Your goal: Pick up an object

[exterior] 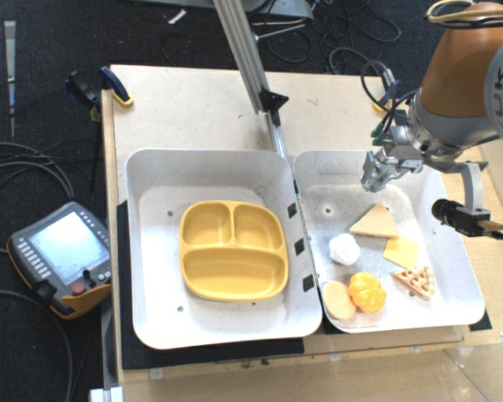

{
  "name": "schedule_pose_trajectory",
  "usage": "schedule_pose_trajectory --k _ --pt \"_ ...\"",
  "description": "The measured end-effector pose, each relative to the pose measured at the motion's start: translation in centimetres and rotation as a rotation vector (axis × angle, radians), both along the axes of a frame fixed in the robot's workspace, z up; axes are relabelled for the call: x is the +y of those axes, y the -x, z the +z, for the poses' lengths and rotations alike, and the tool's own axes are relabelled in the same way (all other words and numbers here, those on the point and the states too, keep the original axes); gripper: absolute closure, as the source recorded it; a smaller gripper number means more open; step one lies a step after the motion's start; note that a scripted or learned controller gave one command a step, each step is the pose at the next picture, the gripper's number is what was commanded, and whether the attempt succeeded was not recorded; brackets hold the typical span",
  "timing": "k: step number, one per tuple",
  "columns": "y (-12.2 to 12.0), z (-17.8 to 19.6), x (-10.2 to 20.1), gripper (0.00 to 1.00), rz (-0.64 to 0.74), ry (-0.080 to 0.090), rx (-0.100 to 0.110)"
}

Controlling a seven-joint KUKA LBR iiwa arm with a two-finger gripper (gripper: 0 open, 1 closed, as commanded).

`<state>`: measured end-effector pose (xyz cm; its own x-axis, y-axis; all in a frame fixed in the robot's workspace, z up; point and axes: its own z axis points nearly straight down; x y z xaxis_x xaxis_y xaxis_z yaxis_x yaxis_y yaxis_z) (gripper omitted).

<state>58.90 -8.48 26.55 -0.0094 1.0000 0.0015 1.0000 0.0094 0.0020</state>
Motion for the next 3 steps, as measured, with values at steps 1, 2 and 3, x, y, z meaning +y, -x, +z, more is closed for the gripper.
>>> schedule_pose_trajectory --k 1,2,3 --pt "-0.7 0.4 5.6 1.0 0.0 0.0 0.001" --pt "-1.1 0.2 11.5 1.0 0.0 0.0 0.001" --pt "-2.0 -1.9 16.3 1.0 -0.002 0.001 0.004"
